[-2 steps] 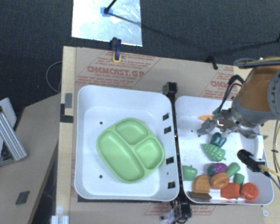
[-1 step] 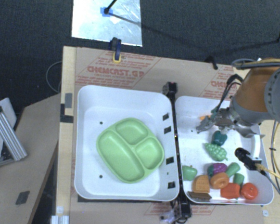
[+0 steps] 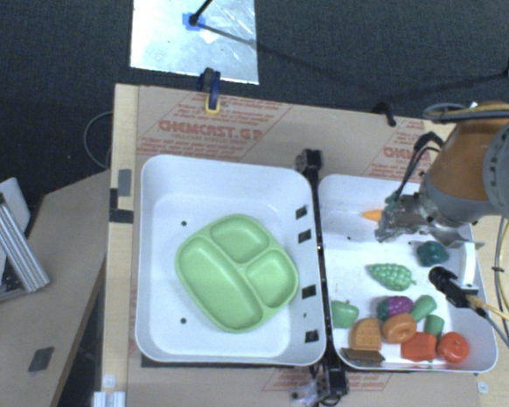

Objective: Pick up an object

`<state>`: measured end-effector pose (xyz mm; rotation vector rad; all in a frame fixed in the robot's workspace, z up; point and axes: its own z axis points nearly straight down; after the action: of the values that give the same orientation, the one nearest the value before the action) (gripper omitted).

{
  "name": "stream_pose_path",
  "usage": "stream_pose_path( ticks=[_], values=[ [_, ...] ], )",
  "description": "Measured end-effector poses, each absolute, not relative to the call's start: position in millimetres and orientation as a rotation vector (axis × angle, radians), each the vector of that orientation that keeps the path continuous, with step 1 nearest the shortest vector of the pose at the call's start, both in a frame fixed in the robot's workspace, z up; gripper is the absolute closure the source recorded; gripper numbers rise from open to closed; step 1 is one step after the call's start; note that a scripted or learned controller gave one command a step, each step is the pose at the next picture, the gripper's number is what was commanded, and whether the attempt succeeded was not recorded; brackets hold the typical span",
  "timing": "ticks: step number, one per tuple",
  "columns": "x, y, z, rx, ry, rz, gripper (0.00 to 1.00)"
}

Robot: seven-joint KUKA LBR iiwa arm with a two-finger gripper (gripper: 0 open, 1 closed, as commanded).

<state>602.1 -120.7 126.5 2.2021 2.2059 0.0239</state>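
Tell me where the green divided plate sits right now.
The green divided plate lies in the left bin of the camera view, near its middle, apart from the toy food in the right bin.

Dark carpet floor (image 3: 48, 41) surrounds a brown-papered bench (image 3: 243, 123). At 12 o'clock lies a shiny metal sheet (image 3: 196, 27); at 9 o'clock stands an aluminium frame rail (image 3: 6, 236).
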Motion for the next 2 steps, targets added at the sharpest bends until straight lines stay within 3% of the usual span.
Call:
stream_pose_path(
  ticks=[1, 2],
  values=[
    [602.1, -122, 190, 2.214, 2.224, 0.003, 1.0],
    [603.5, -122, 227, 2.212, 2.225, 0.005, 1.0]
  ],
)
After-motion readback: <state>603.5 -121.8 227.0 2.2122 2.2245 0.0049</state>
